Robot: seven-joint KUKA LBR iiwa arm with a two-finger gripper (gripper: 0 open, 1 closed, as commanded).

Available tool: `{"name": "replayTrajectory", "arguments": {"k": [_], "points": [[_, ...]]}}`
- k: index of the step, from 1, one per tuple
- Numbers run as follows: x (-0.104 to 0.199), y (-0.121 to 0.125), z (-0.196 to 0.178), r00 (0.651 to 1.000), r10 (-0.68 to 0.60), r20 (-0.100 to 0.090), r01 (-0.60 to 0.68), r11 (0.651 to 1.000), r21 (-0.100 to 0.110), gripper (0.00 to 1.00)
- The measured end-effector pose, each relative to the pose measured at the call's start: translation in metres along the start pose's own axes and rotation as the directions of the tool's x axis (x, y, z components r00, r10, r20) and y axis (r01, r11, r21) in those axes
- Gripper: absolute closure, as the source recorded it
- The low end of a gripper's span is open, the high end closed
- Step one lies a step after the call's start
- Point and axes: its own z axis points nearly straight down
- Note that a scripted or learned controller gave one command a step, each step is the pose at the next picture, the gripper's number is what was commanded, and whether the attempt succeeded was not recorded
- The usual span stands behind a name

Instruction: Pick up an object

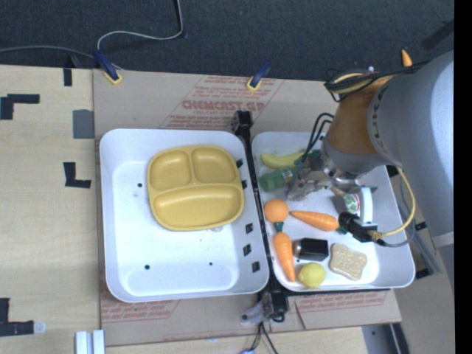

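My gripper (301, 185) is low in the right bin (394, 271), near its upper middle, under the grey arm and its orange band (352, 127). It hovers over or touches the spot between a yellow banana (279, 158) and a green item (271, 181), which lie just to its left. Below it are an orange ball (276, 211) and a carrot (316, 219). Nearer the front edge sit a second carrot (283, 255), a black block (313, 248), a lemon (312, 274) and a tan cracker (347, 261). I see nothing lifted.
The left bin (125, 220) holds a yellow divided plate (196, 186). A black divider clamp (248, 183) runs between the bins. Cables (398, 220) loop off the wrist over the right bin's right side. Brown cardboard (184, 98) lies under both bins.
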Motion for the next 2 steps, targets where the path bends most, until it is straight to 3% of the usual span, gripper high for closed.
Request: {"name": "replayTrajectory", "arguments": {"k": [1, 2], "points": [[0.0000, -0.0001, 0.0001, 1.000, 0.000, 0.000, 0.000, 1.000, 0.000, 0.00], [0.0005, -0.0003, -0.0090, 1.000, 0.000, -0.001, 0.000, 1.000, 0.002, 1.00]]}}
